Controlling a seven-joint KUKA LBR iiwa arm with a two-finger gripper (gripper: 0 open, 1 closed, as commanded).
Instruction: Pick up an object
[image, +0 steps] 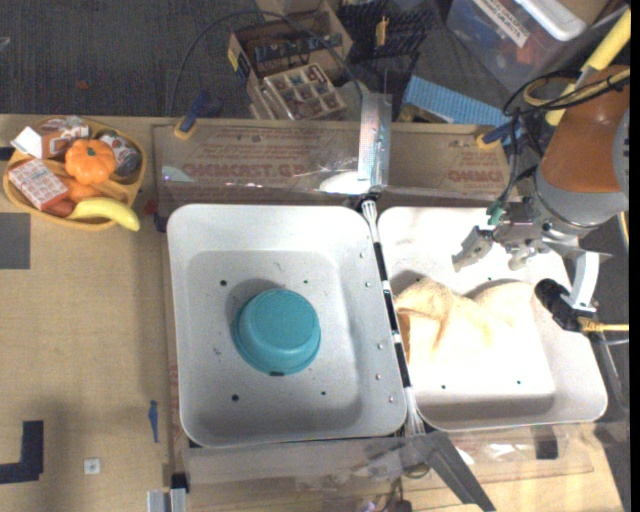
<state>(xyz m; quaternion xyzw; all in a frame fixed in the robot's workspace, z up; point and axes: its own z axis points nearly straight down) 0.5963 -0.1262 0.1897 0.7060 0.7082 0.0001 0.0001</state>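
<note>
A round teal bowl (278, 331), smooth plastic and turned upside down, sits in the middle of the left bin (200, 250), a shallow white tray with rounded corners. In the right bin (530, 400) lies a soft, crumpled pale-yellow cloth (440, 315), bunched against the left wall. The hand (497, 243) hangs above the far part of the right bin, its metal fingers spread apart with nothing between them. The cloth lies just below and left of it; the bowl is well apart, across the divider. A basket of toy fruit (70, 180) rests on the wooden surface (80, 350).
</note>
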